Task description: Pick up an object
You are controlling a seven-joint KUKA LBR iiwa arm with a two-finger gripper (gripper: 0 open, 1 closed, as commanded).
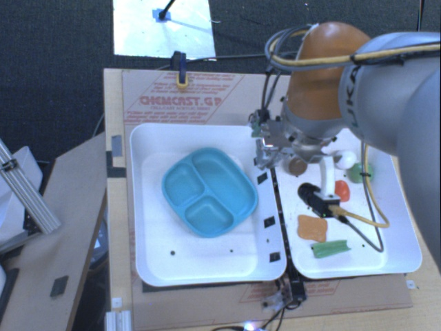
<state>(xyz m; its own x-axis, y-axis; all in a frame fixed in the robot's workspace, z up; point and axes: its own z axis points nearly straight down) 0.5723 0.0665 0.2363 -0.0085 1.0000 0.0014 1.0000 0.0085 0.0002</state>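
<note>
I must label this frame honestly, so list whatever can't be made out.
Camera view throughout.
- Back of the right bin: covered by the arm; anything lying there is hidden.
- White object and green object beside it: partly behind the arm, too small to identify.
- Brown round object: half under the wrist, identity unclear.
- Gripper: small, blurred above the rim between the bins; its hold cannot be told.

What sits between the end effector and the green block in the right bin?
The orange slice lies flat in the right bin between the end effector and the green block, just beside it. Nothing visible covers the block from above.
</note>
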